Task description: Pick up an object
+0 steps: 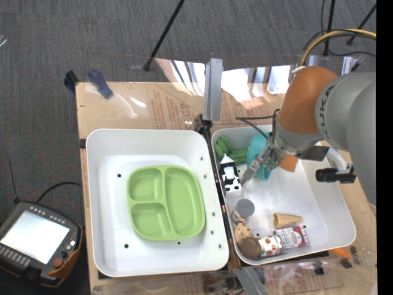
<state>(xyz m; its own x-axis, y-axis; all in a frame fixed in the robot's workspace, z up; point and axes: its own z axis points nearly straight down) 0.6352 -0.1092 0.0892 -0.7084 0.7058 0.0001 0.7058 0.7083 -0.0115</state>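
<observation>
Progress: nothing lifted yet | gripper (253,171) lowered into right bin (334,211) near its far-left corner, fingers seen slightly apart, nothing held between them | cow toy (229,176) just beside, teal cup (258,147) behind | grasp and lift judged outstanding

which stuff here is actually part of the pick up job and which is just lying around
Part of the job:
gripper over the right bin
teal cup
cow figure
green toy
grey can
ice cream cone
small printed carton
cookie

Lying about:
green divided plate in the left bin
teach pendant
cardboard sheet
</observation>
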